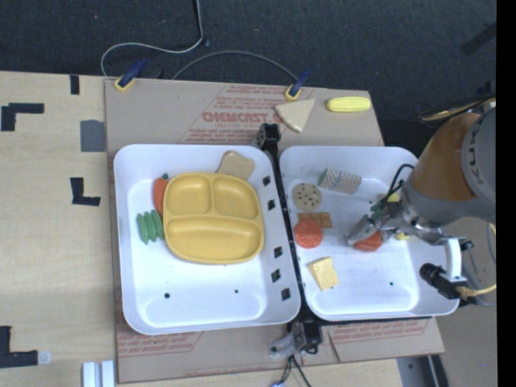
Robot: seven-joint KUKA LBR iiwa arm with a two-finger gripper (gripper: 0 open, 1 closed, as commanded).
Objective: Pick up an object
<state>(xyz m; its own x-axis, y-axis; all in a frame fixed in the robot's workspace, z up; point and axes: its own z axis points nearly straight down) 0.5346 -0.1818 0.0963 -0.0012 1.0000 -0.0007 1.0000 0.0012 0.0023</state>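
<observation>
My gripper (363,234) is low in the right bin (403,301), near its middle right. It is directly over a small red piece (371,244) that shows just beneath its tip. To the left in the same bin lie a round red slice (308,234), a brown cracker (314,218), a round cookie (305,194), a yellow cheese wedge (325,273) and a grey patterned packet (341,181).
The left bin (201,305) holds a yellow divided plate (214,218), a bread slice (235,164), an orange carrot (160,193) and green beans (149,226). Behind the bins, a tan wedge (295,116) and a yellow piece (348,103) lie on the cardboard.
</observation>
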